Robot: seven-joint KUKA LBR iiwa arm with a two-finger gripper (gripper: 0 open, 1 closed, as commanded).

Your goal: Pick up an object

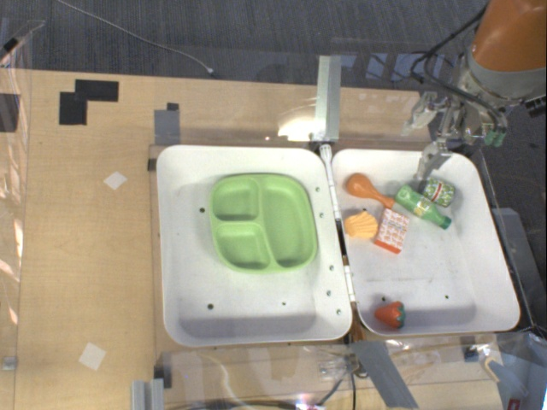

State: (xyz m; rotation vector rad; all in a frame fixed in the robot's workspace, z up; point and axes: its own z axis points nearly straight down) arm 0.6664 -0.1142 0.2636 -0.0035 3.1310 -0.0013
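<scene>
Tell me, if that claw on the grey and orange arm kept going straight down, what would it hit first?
Probably the small green and white can. The gripper points down just above it, beside the green bottle in the right white bin. Height is hard to judge from above.

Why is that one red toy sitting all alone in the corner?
The red toy lies alone near the right bin's front-left corner, while the other toys cluster at the back, under the gripper. That looks scattered, not broken. Nothing is spilled.

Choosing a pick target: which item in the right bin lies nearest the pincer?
The small green-labelled can, directly below the pincer at the bin's far edge, beside the green bottle.
</scene>
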